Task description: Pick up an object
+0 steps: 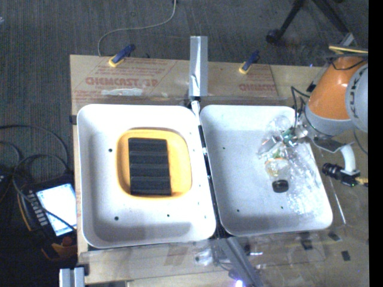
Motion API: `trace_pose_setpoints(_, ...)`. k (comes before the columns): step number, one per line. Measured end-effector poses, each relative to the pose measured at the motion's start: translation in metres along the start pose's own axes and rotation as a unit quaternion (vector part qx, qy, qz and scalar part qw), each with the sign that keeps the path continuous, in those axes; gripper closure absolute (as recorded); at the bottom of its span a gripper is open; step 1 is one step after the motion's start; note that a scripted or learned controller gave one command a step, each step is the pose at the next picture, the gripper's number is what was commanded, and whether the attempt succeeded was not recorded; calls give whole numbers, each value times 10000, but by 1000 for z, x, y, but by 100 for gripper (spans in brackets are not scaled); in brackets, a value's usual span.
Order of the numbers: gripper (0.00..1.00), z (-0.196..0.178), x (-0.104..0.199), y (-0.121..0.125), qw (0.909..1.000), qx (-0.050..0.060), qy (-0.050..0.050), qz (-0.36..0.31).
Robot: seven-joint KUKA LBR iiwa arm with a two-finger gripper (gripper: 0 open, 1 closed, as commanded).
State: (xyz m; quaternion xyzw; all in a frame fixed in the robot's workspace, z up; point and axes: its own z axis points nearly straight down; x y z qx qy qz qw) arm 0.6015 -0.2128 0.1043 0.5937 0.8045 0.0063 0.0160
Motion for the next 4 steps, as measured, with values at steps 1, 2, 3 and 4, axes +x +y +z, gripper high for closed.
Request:
trace_pose_setpoints(1,100,-9,1,2,10000,-22,10,-2)
trace_pose_setpoints(2,100,-99,50,48,9999,141,91,20)
trace_pose_setpoints(3,100,-62,65,92,9998,152,90,44)
trace_pose_setpoints(4,100,-85,84,99,9995,146,94,249)
